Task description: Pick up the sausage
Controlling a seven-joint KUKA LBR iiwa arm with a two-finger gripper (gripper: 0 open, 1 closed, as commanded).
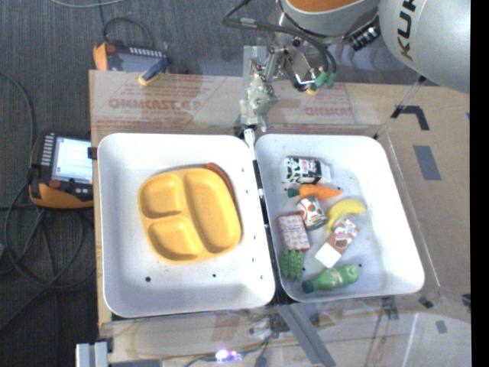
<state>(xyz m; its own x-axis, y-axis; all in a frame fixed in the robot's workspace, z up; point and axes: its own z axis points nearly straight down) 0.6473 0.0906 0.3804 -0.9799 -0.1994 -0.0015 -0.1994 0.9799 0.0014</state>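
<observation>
left bin (pixel 114 281) | sausage (pixel 220 173): reddish-brown sliver behind yellow tray (pixel 189 212) | tool (pixel 256 98): grip state unclear

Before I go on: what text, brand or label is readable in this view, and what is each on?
"KU", cut off at the frame edge: on the grey arm.
Red print on the cardboard behind the bins: too blurred to read.
Labels on the small packages in the right bin: too small to read.
</observation>
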